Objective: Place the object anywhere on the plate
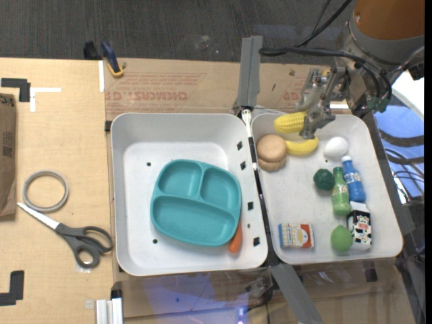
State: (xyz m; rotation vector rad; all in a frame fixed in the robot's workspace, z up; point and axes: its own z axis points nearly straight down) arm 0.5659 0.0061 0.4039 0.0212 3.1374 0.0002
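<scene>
Two shallow white bins sit side by side on the bench: the left bin (128, 201) carries a teal plastic plate with three compartments (196, 203), and the right bin (385, 181) carries the loose objects. An orange carrot-like piece (235, 239) lies on the left bin's floor, touching the plate's near right edge.

The grey arm with an orange band (388, 12) enters over the far right corner of the right bin. Its two-finger gripper (313, 125) hangs at that bin's far edge; whether its fingers are apart or together cannot be told from this view. Nothing is seen between them.

Just beside the gripper, on its left, lies a yellow toy corn cob (289, 121), apparently touching it. Directly below the gripper lies a yellow toy banana (302, 147). A tan round toy bun (272, 152) rests near the bin's left wall, and a white egg-shaped object (335, 146) lies to the gripper's right.

Toward the bin's middle lie a dark green ball (323, 179), a green bottle (340, 193) and a blue bottle with a white cap (352, 179). Along the near edge lie a small printed carton (296, 235), a light green round fruit (341, 239) and a black-and-white milk carton (361, 229).

On the bench left of the bins lie grey-handled scissors (71, 235) and a roll of tape (45, 190).
</scene>
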